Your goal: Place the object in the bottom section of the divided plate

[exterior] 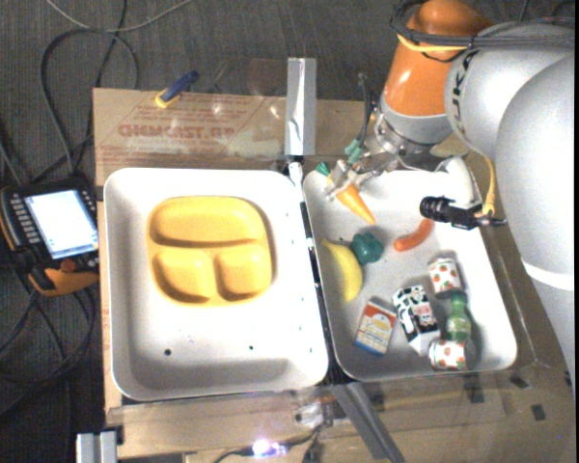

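A yellow divided plate (pixel 210 249) lies in the left bin (pixel 135 355), with one wide section at the back and two smaller sections toward the front. An orange toy carrot (pixel 357 204) with a green top lies in the back left corner of the right bin (pixel 502 340). My gripper (pixel 345 175) is low over the carrot's green end, touching or nearly touching it. Whether the carrot sits in its grasp is unclear at this slant.
The right bin also holds a banana (pixel 345 268), a teal piece (pixel 368 249), a red chili (pixel 413 236), two strawberry-print cans (pixel 445 276), a cow-print box (pixel 416 309) and an orange carton (pixel 374 326). A handheld controller (pixel 56 225) lies left of the bins.
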